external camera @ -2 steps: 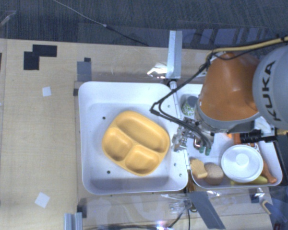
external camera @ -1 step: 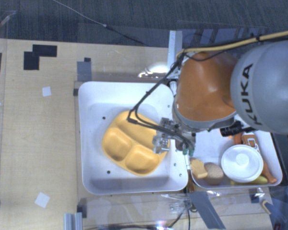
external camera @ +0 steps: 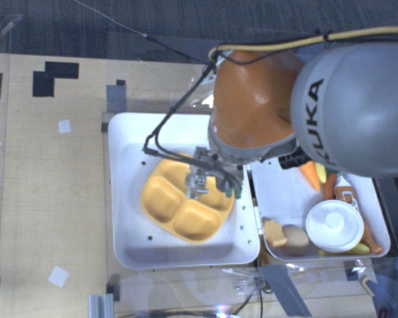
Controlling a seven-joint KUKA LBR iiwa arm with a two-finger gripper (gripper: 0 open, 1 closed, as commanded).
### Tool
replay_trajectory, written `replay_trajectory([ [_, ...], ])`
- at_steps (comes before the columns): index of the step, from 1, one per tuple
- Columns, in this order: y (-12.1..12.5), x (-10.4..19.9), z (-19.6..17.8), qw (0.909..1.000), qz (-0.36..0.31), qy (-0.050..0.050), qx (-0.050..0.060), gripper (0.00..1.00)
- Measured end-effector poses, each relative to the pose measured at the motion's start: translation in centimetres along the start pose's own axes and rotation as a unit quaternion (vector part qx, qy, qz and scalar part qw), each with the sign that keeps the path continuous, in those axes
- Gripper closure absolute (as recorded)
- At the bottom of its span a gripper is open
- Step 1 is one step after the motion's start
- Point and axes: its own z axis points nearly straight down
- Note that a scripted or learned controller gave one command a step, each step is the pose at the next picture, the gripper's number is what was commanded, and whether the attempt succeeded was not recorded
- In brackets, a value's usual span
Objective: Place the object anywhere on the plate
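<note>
A yellow plate (external camera: 176,207) with three compartments lies in the left bin (external camera: 129,237). My gripper (external camera: 205,184) hangs over the plate's far right part, just above its upper compartment. The grey arm with its orange band reaches in from the upper right and hides the far end of both bins. I cannot make out any object between the metal parts of the gripper.
The right bin (external camera: 378,224) holds a white cup (external camera: 334,225), a cookie-like round piece (external camera: 294,238), a tan piece (external camera: 274,231), an orange carrot-like piece (external camera: 310,174) and other small toy foods. A black cable runs from the arm across the left bin's far side.
</note>
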Motion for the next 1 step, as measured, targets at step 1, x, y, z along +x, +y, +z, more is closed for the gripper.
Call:
replay_trajectory([
  [1, -0.11, -0.02, 0.02, 1.0000, 0.001, 0.000, 0.001, 0.00],
])
